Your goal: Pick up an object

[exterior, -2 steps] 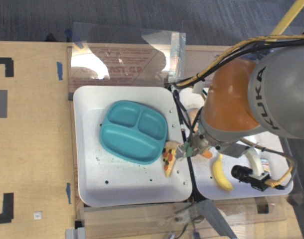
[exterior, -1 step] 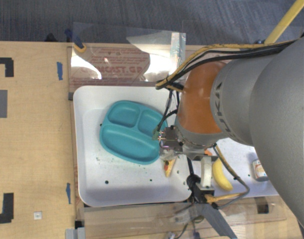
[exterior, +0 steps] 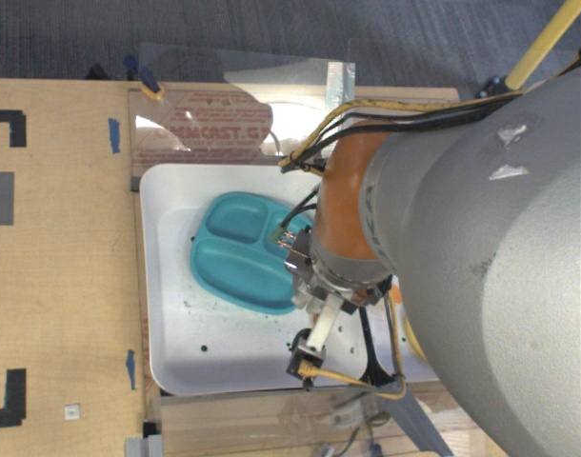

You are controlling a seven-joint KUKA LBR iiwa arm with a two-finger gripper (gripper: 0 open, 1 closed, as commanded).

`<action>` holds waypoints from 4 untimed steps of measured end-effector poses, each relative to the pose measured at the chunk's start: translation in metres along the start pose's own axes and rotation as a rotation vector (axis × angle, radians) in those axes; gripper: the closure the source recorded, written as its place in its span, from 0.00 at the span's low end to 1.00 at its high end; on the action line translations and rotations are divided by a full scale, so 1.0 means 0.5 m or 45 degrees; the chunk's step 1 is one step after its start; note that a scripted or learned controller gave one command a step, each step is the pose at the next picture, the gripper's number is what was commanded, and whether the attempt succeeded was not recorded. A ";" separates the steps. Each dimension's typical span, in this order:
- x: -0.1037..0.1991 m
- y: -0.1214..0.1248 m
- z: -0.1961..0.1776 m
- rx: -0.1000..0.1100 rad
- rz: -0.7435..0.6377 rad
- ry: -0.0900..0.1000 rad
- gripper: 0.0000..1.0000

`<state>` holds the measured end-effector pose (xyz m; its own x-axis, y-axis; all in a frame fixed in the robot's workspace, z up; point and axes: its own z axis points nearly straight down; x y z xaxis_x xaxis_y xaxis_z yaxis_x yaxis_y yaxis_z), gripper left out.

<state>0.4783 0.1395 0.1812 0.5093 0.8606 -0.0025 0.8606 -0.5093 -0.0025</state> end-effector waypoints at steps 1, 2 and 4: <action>0.102 -0.060 -0.031 0.000 0.456 0.001 1.00; 0.148 -0.086 -0.016 -0.001 1.065 0.004 1.00; 0.146 -0.087 -0.164 0.000 0.919 -0.005 1.00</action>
<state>0.4783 0.2246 0.2630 0.9510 0.3092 -0.0072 0.3092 -0.9510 0.0009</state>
